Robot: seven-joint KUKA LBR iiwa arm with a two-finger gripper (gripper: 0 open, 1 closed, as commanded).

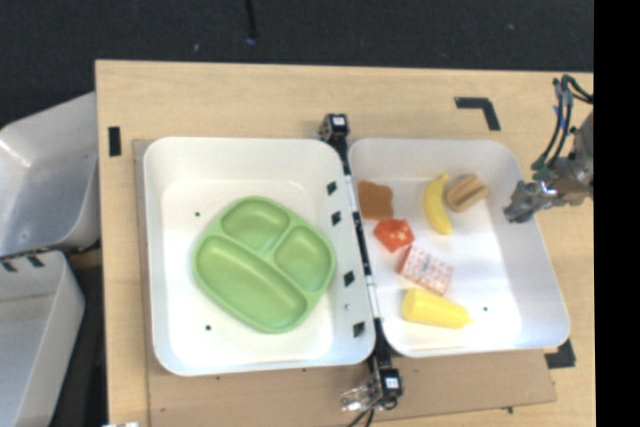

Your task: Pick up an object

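A wooden table [250, 100] carries two shallow white bins side by side, seen from above at a slant. The left bin [170, 335] holds a green divided plate [263, 262] with three compartments, lying flat near the bin's middle. The right bin [530, 310] holds the small things on offer for picking: a brown square piece [375, 200] close to the dividing wall, a red piece [394, 235] just below it, a pink-and-white patterned packet [425, 267] beside the red piece, and a yellow block [434, 309] lying on its side nearer the front edge. Further back lie a yellow banana [436, 204] and, touching or just beside it (the view does not settle which), a tan bun-shaped item [465, 191].

The arm reaches in from the right, its grey hand [522, 203] hanging over the right bin's far-right rim, well apart from the banana and bun. Whether the hand is spread or closed cannot be told from this angle, and nothing can be seen gripped in it. Cables [558, 125] loop above the wrist.

Black clips [333, 126] sit at the back and front ends of the seam between the bins. A pale grey container [40, 185] stands off the table's left side.
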